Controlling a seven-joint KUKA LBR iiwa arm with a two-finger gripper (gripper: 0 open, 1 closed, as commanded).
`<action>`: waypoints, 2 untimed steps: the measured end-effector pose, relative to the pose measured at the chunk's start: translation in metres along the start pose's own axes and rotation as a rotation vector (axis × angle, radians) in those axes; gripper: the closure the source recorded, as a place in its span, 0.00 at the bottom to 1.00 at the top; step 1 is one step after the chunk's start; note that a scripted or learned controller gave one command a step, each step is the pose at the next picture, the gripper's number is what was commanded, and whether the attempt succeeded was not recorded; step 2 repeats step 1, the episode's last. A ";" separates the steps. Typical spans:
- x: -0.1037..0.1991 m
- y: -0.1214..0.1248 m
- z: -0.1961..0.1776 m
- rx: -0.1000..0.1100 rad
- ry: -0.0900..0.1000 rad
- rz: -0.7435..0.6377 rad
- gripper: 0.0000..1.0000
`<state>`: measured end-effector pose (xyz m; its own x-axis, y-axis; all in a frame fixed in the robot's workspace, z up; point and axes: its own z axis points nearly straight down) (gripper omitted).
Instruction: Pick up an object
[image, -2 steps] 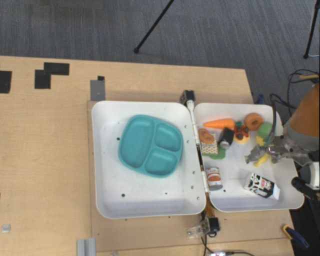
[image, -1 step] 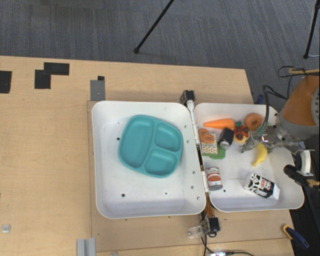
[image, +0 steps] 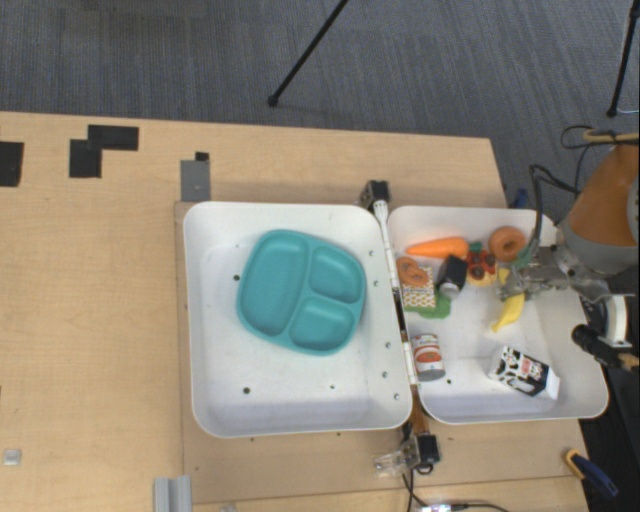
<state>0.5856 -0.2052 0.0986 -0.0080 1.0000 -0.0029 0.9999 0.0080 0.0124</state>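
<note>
The right bin (image: 575, 400) holds several small items: an orange carrot (image: 437, 247), a brown donut (image: 508, 243), red berries (image: 483, 265), a black cylinder (image: 452, 274), a yellow banana (image: 508, 312), a small can (image: 428, 357) and a black-and-white carton (image: 523, 372). My gripper (image: 527, 276) hangs over the bin's right part, just above the banana's upper end and beside the berries. The view shows no item held in it. The arm's orange band (image: 605, 205) is at the right edge.
A teal divided plate (image: 300, 290) lies in the left bin (image: 215, 400). A bun-like toy (image: 410, 270) and a green patterned packet (image: 420, 298) sit by the divider between the bins. Bare bin floor shows around the can and the carton.
</note>
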 end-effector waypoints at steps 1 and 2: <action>0.076 0.024 -0.063 0.008 0.003 0.002 1.00; 0.076 0.024 -0.063 0.008 0.003 0.002 1.00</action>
